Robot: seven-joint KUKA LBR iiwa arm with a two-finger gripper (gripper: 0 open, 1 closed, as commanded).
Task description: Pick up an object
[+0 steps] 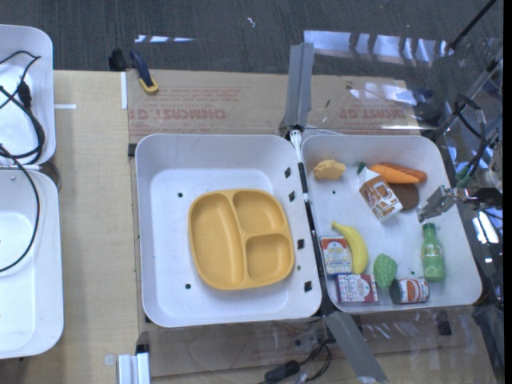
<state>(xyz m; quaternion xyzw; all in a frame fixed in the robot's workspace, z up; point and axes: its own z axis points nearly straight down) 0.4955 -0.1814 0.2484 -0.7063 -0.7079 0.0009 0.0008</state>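
Note:
The right bin (316, 154) holds several toy foods. A pale bread roll (329, 168) lies at its back left, and an orange carrot (398, 173) at the back. A white and brown carton (379, 198) sits below the carrot. A yellow banana (354, 245) lies in the middle. A green bottle (433, 253) stands at the right, with a can (410, 290) and a green vegetable (385, 269) near the front. My gripper (434, 203) hangs over the bin's right side, between the carton and the bottle, and nothing is seen in it.
The left bin (160, 214) holds a yellow divided plate (240, 238). Two small cartons (336, 254) (357, 288) lie at the right bin's front left. A dark brown piece (408, 198) lies by the carton. White trays with black cables (20, 134) sit far left.

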